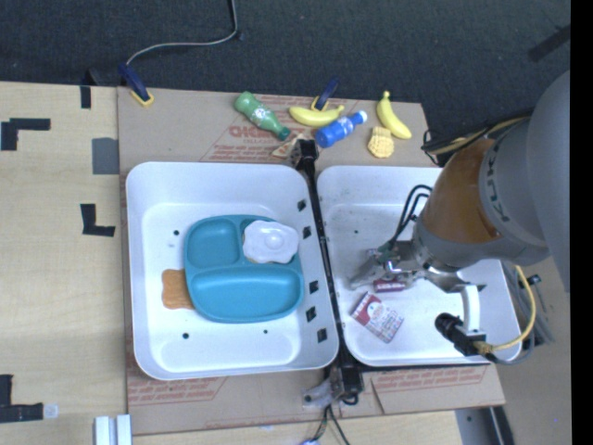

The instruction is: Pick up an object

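Arm: the grey arm point(519, 184) comes in from the right, with its orange band point(459, 207) over the right bin.
Gripper: the gripper point(371, 269) is low in the right bin point(371, 193), near the middle of it.
Jaws: the fingers look a little apart and nothing is between them.
Packet: a small red and white packet point(377, 317) lies flat on the floor of the right bin, just below the gripper. It looks close to the fingers but not in them.
Left bin: the left bin point(153, 248) holds a blue tray point(236, 286) with parts in it.
White thing: a white lump like a fried egg point(271, 241) sits on the top right part of the tray.
Toast: a brown bit like toast point(173, 288) pokes out from under the left side of the tray.
Behind the bins: on the cardboard lie a green bottle point(260, 115), a banana point(315, 115), a blue bottle point(339, 129), one more banana point(393, 117) and a small yellow corn point(379, 142).
Clamps: a blue clamp point(137, 83) sits at the top left corner of the cardboard.
Cable: a grey cable point(199, 40) runs over the dark floor at the top.
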